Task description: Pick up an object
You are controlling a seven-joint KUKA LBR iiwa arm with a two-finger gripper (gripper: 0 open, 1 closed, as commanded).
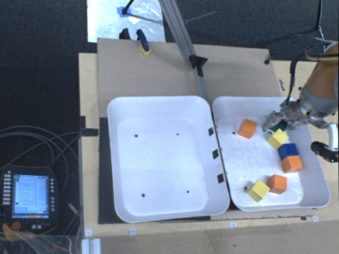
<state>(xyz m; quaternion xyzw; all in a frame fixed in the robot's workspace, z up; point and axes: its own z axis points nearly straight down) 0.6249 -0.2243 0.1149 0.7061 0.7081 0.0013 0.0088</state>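
Several small blocks lie in the right bin (249, 160): an orange block (247, 128) at the upper left, a yellow block (277, 138), a blue block (288, 150) with an orange block (292, 164) touching it, and another orange block (277, 183) beside a yellow block (258, 190) near the front. My gripper (276, 122) reaches in from the right and sits low over the bin's upper right part, just above the upper yellow block and right of the upper orange one. Something dark green (282, 125) shows at its tip.
The left bin (114, 115) sits beside the right one. A slanted metal pole (180, 30) crosses the brown board behind the bins. A teach pendant (29, 197) with cables lies at the far left. Two clamps (142, 40) rest at the board's back edge.
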